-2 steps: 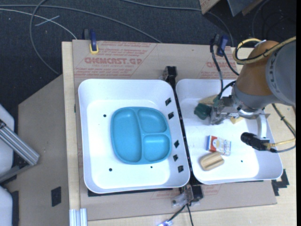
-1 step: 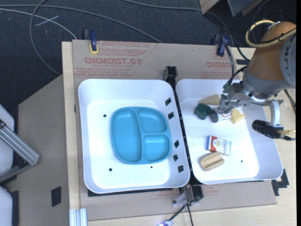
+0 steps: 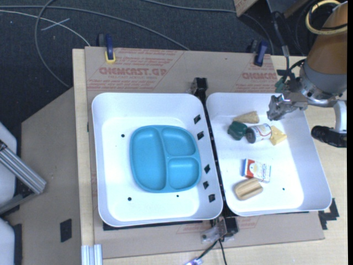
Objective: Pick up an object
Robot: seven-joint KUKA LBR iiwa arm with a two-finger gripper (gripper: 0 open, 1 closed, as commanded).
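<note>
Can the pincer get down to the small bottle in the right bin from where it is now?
Probably yes. The pincer hangs just above and right of the bottle, with open space between them, though the green item touches the bottle's left end.

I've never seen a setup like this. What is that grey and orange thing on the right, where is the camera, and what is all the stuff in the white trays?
One camera looks down at a slant on a bench. The grey and orange thing is a robot arm reaching in from the right; its gripper hangs over the right bin and nothing can be seen in it. That bin holds small items: a green object, a little bottle, two yellowish pieces, a red and white packet and a bread roll. The left bin holds a blue divided plate.
</note>
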